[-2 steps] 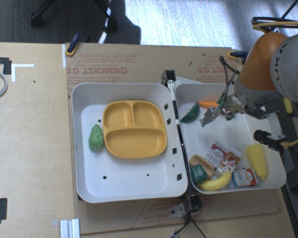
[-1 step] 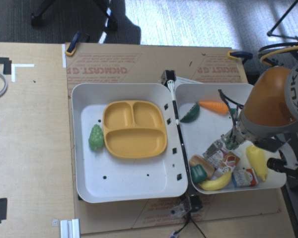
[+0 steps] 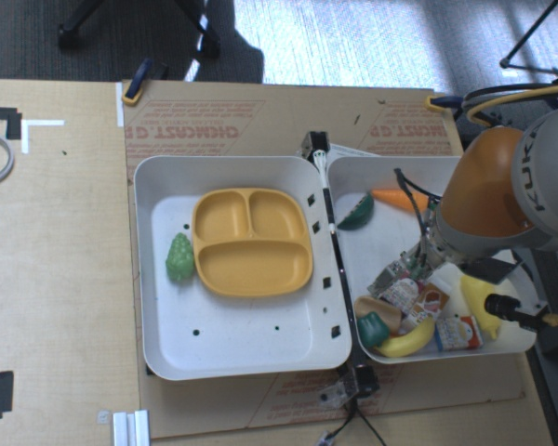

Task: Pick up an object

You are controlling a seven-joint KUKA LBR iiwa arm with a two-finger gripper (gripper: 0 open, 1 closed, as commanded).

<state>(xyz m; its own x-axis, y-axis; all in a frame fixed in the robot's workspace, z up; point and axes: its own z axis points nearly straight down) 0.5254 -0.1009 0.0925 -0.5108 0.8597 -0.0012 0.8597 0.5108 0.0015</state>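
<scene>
My gripper (image 3: 402, 272) reaches down into the right bin (image 3: 353, 179), just above a pile of small toy foods. Under it lies a red and white packet (image 3: 418, 300). A yellow banana (image 3: 407, 341) lies at the bin's front, with a dark green piece (image 3: 372, 327) to its left. A second yellow banana (image 3: 482, 303) sits at the right wall, beside a small printed carton (image 3: 456, 333). An orange carrot (image 3: 397, 199) and a dark green wedge (image 3: 357, 214) lie at the back. The orange-banded wrist (image 3: 484, 193) hides part of the bin.
The left bin (image 3: 242, 342) holds a yellow divided plate (image 3: 253, 242) with a light green toy (image 3: 179, 257) at its left. A black clip (image 3: 315, 143) joins the bins at the back. Cardboard lies under both bins; the wooden bench extends left.
</scene>
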